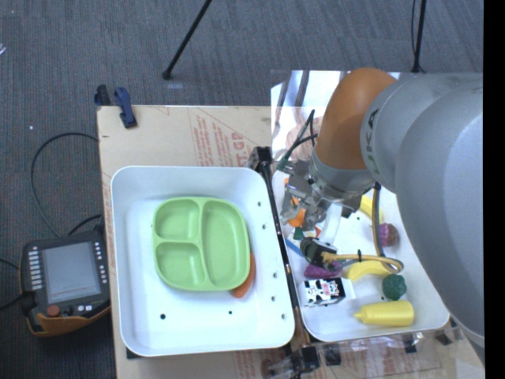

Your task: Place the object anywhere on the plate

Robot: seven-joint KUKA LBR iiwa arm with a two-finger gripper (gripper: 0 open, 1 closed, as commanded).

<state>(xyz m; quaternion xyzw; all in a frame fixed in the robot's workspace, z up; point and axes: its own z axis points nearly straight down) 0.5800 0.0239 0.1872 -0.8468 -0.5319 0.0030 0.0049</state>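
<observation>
A light green divided plate (201,243) lies in the left bin (142,322). An orange piece (245,284) pokes out from under the plate's lower right edge. My gripper (309,215) hangs low over the left part of the right bin (430,306), just beyond the wall between the bins. It is right above small orange and green toys (297,221). The wrist and cables hide what lies beneath it.
The right bin holds a yellow banana (371,269), a yellow bottle (385,314), a dark green toy (394,287), a purple toy (387,233) and a cow-patterned box (324,291). A teach pendant (67,279) sits on the floor at left. The arm covers the bin's right side.
</observation>
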